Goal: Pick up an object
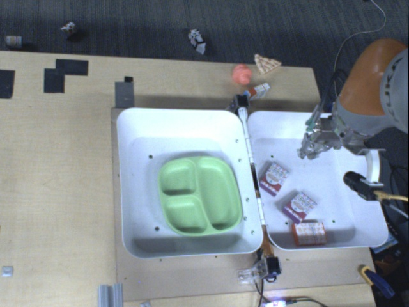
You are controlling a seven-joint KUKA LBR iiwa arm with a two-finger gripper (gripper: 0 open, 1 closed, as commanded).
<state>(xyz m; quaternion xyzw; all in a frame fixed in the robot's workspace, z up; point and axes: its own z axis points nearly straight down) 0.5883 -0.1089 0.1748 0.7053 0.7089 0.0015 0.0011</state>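
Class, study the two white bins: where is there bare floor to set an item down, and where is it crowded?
Right bin: bare floor along its upper-left, between the divider and the gripper; crowded lower down, where three packets cluster. Left bin: the green tray takes its middle, leaving bare strips along the left and top walls.
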